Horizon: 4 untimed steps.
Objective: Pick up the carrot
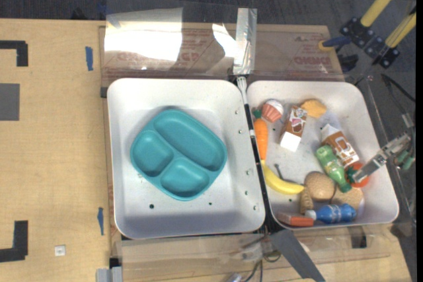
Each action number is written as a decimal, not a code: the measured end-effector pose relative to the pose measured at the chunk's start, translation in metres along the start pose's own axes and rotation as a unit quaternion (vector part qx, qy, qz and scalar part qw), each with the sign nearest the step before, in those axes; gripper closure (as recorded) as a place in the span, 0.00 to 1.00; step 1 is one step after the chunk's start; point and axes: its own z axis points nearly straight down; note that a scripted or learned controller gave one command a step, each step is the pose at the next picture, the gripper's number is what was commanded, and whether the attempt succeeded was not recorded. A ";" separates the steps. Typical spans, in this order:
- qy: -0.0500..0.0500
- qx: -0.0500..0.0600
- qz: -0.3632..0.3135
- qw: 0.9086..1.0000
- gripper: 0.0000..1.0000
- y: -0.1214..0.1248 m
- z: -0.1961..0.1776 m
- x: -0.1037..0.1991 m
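Carrot lies along right bin's left wall

One fixed camera looks down at a slant on the worktop from above, far enough to take in both white bins, side by side.

Carrot orange. Banana yellow. Divided plate teal, in white left bin. Bottle green. Bottle at lower right blue with white band. Potato tan. Bench pale brown.
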 end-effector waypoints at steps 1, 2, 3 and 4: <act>-0.005 -0.005 0.185 0.983 0.00 0.002 -0.048 -0.002; -0.004 -0.005 0.364 0.932 0.00 0.001 -0.092 -0.002; 0.001 0.001 0.445 0.896 0.00 0.005 0.048 0.008; -0.001 -0.005 0.613 0.790 0.00 0.017 -0.077 0.023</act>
